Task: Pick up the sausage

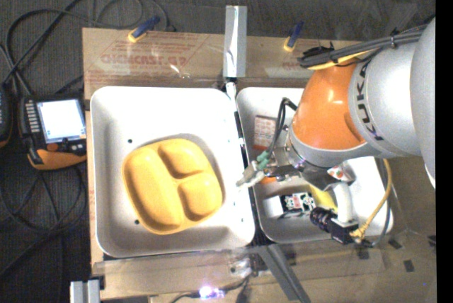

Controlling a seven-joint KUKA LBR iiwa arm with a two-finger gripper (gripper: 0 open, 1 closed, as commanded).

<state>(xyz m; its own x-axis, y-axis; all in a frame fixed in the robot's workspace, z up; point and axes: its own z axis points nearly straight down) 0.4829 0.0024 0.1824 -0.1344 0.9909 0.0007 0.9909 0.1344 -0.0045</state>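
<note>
While arm (354, 103) crowds right bin (249, 105), yellow tray (173, 185) leaves left bin (106, 110) margins open; tool state indiscernible.

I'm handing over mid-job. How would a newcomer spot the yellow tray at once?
Find the left white shallow bin of the two on the bench. The yellow plastic tray with three compartments lies in its middle, slightly rotated. It is the one bright yellow thing there.

Left bin (106, 153): white. Divided plate (173, 185) at the frame's centre-left: plain yellow. Right bin (265, 100): white. Arm (396, 103): grey, with an orange band (329, 110). Surface (163, 57): tan with faint red lettering. Clips (144, 28), upper frame: blue and yellow.
</note>
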